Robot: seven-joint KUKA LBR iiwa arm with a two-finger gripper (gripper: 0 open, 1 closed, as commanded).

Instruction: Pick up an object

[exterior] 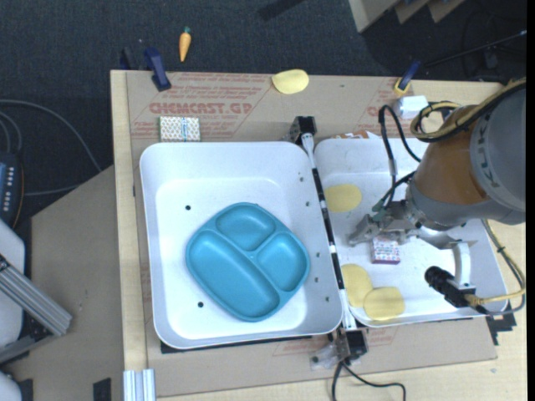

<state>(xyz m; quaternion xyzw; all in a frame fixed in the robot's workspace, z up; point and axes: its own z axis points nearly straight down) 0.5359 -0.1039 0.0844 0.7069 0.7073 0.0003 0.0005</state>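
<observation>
Nearest us lay two yellow pieces [384, 304] in the right bin [358, 170]. Beyond them a small packet [385, 251] sat just beside the gripper [378, 226], open or closed we could not tell. We judged the packet light and flat, best pinched across its narrow sides.

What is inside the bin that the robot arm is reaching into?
In the right bin: three flat yellow pieces and a small pink-patterned packet beside the gripper. The arm covers the bin's right side, so anything under it is hidden.
</observation>
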